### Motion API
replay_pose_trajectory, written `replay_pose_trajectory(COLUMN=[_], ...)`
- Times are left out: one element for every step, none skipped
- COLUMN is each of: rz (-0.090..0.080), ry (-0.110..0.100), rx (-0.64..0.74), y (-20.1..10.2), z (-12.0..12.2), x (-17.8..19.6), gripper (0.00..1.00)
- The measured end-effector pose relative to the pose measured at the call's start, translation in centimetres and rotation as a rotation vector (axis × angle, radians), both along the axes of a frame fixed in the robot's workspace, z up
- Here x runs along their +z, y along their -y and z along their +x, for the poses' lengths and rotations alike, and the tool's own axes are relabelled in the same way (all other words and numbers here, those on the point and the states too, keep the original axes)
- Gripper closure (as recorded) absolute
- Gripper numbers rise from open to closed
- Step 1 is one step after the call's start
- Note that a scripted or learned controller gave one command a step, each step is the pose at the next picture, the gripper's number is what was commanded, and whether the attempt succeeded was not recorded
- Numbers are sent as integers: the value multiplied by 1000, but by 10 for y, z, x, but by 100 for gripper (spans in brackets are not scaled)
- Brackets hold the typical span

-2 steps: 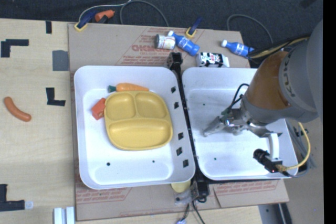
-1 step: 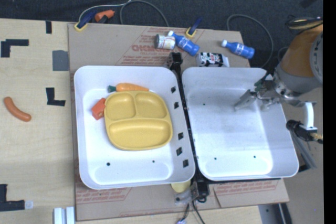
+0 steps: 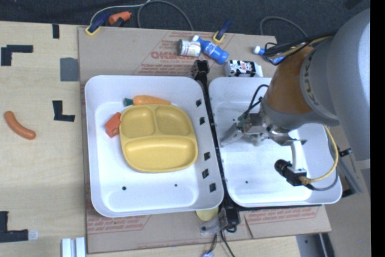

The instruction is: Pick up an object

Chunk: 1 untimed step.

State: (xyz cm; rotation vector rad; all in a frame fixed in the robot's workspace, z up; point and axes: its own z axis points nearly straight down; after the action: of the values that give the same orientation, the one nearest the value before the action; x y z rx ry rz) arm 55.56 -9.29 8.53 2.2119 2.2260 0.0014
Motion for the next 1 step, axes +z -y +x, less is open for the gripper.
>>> replay_pose_trajectory(rz=[2], ry=[-2], rx=[-5], y=[5], z=[31], x=[1], gripper=[0])
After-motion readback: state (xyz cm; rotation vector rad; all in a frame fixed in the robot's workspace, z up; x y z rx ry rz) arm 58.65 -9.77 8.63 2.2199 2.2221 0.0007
